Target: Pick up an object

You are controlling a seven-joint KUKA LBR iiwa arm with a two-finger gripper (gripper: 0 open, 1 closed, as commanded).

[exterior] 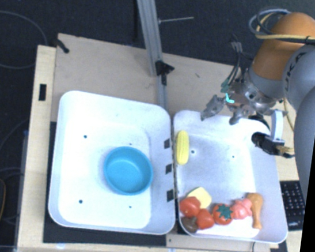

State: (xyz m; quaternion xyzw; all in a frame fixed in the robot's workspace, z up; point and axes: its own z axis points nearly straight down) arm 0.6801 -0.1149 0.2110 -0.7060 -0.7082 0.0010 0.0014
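Toy food cluster sat at the near edge of the right bin (264, 193); nothing grasped.
Tomatoes (197, 212), cheese wedge (200, 196) and drumstick (255, 207) lay together there; a corn cob (182, 147) lay by that bin's left wall. Gripper (222, 114) hovered over its far edge, fingers spread and empty. Blue bowl (128, 171) sat in the left bin (83, 118).

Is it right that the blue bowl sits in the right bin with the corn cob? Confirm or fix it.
Not right. The camera view shows the blue bowl in the left bin; the corn cob lies in the right bin, at its left wall.
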